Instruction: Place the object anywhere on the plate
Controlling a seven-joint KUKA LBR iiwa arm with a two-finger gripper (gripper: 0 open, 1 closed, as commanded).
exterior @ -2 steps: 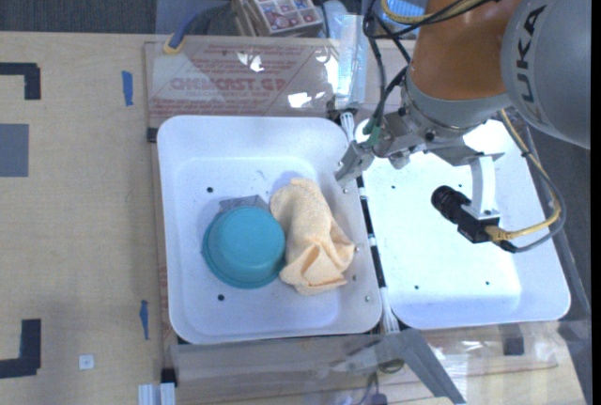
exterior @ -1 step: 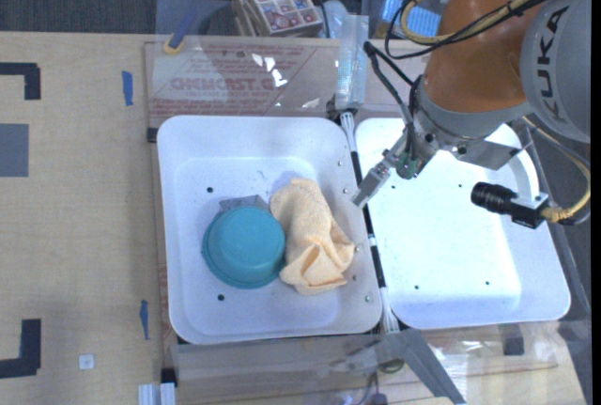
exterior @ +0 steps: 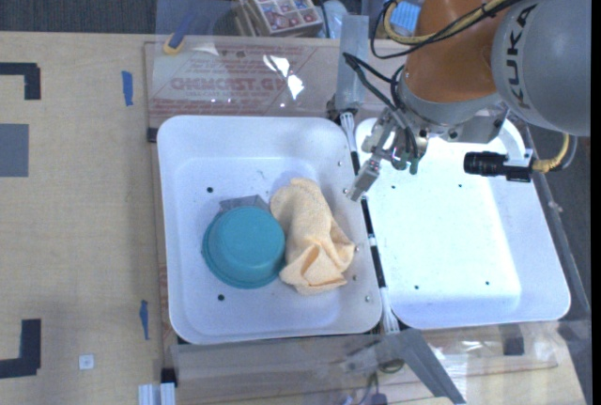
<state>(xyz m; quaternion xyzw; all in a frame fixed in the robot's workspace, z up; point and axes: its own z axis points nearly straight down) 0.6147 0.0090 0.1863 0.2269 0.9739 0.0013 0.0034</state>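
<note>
A teal round plate (exterior: 244, 246) lies in the left white bin (exterior: 188, 159), toward its front left. A crumpled pale yellow cloth (exterior: 311, 236) lies beside it on the right, touching the plate's rim and resting on the bin floor. My gripper (exterior: 380, 159) hangs over the divider between the two bins, up and to the right of the cloth and apart from it. Nothing shows in its grasp. The arm's orange band sits just above it.
The right white bin (exterior: 460, 243) lies under the arm. A small grey patch (exterior: 242, 203) peeks out behind the plate. A clear plastic sheet (exterior: 235, 79) and boxes stand behind the bins; wooden benchtop spreads to the left.
</note>
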